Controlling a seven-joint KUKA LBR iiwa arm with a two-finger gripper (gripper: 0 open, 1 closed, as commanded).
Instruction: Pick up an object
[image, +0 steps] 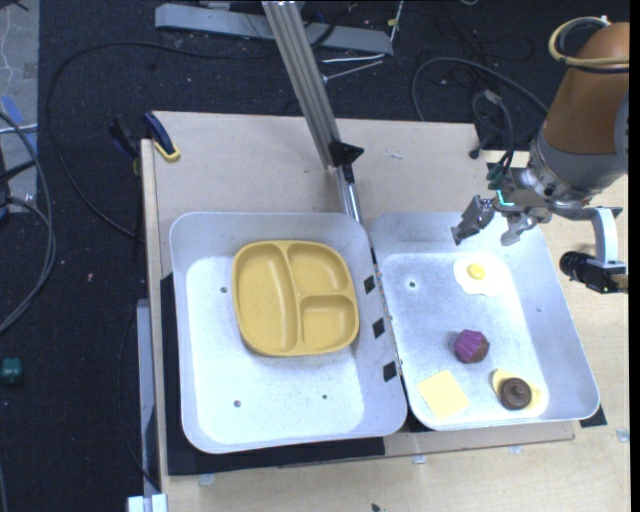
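The pincer is hanging spread and holding nothing over the right bin toward its 12 o'clock edge, with the fried egg lying just at its 6 o'clock. The egg is looking flat, light and probably rubbery, so gripping across the raised yolk may be the surest hold, though the edge is hard to judge from here. The bin floor is lying smooth and white, giving room around the purple piece, cheese and doughnut; the tray is sitting in the left bin on the worktop.
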